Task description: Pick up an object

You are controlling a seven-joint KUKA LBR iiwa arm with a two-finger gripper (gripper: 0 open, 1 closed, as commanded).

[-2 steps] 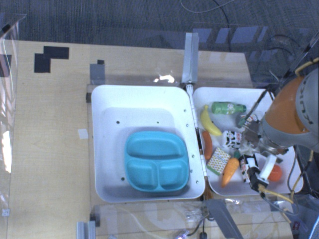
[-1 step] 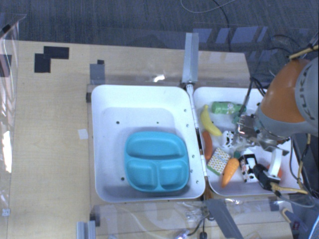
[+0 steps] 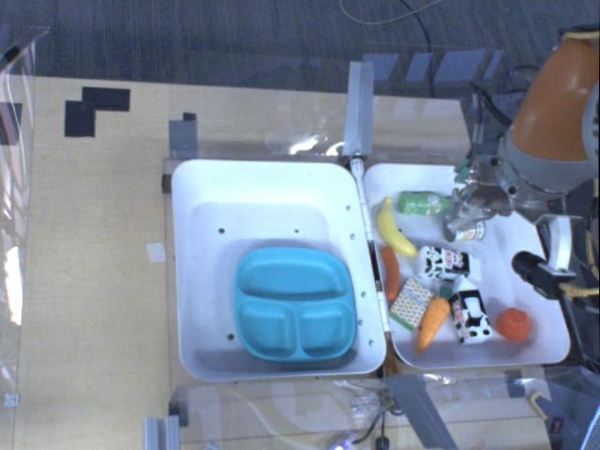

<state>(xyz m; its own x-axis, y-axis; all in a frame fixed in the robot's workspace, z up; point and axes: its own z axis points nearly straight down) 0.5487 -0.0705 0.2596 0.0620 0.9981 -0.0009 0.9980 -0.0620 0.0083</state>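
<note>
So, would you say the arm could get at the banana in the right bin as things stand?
Probably yes. The banana lies uncovered near the right bin's left wall, with nothing on top of it. The pincer hovers just to its right, by the green bottle.

My arm comes in from the right.
My big arm (image 3: 562, 111) is grey with an orange band. It bends down to my wrist. My claw (image 3: 466, 221) hangs low and points down. My arm blocks most of it.
</note>
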